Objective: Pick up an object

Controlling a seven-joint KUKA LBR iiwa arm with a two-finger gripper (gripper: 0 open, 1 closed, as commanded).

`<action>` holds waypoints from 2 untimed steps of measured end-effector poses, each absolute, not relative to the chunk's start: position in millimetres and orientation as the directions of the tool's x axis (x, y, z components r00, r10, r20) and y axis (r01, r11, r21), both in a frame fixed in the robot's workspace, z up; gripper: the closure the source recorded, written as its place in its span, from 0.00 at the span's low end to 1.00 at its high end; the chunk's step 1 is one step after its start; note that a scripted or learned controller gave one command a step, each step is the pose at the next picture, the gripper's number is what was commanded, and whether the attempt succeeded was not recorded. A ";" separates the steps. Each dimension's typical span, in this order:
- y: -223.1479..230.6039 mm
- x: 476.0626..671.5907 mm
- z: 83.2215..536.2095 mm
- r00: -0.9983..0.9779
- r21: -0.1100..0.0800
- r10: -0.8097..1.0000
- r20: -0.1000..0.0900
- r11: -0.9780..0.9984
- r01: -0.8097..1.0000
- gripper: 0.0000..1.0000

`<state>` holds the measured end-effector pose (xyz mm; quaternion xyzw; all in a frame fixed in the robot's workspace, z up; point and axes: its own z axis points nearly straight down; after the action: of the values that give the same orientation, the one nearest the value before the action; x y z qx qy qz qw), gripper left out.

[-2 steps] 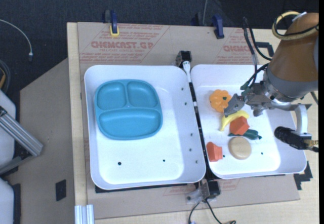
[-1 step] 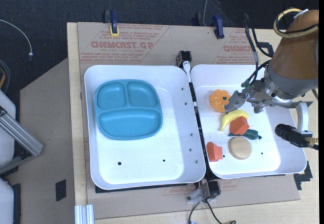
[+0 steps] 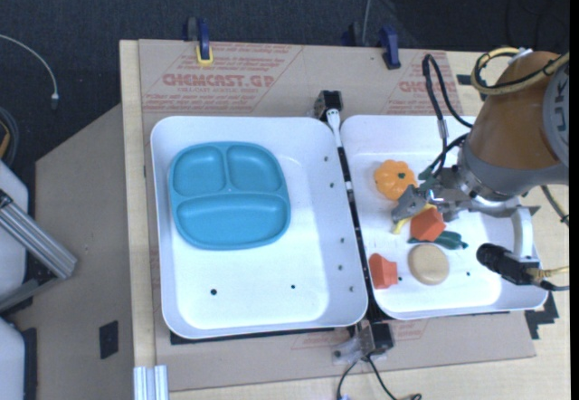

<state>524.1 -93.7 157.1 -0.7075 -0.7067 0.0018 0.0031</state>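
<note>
A cardboard-topped bench (image 3: 271, 72) on a dark carpeted floor bears two shallow white bins side by side. The left white bin (image 3: 244, 299) carries a light-blue three-compartment plastic plate (image 3: 231, 195). The right white bin (image 3: 488, 299) contains an orange pumpkin-shaped toy (image 3: 394, 177), a red-orange wedge-shaped toy (image 3: 427, 225) with a teal piece (image 3: 450, 240) touching it, a thin yellow stick (image 3: 399, 224), a cream round bun-like toy (image 3: 429, 264) and a small red block (image 3: 384, 271). The grey two-finger gripper (image 3: 418, 201) hangs low in the right bin, between the pumpkin and the wedge. Whether it is open or closed cannot be told; nothing is visibly gripped. The wedge lies just toward the near edge from the tool, nearly touching, and is judged the likeliest target; the pumpkin lies just beyond, toward the left bin.
</note>
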 end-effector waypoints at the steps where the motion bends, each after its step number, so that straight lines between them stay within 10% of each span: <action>1: -95.7 529.5 117.2 0.001 0.003 1.000 -0.001 -0.001 1.000 0.00; 2: -95.2 529.1 82.9 0.001 -0.004 1.000 0.002 -0.001 1.000 0.00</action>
<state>529.1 -95.2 82.9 -0.7075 -0.7067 0.0007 0.0019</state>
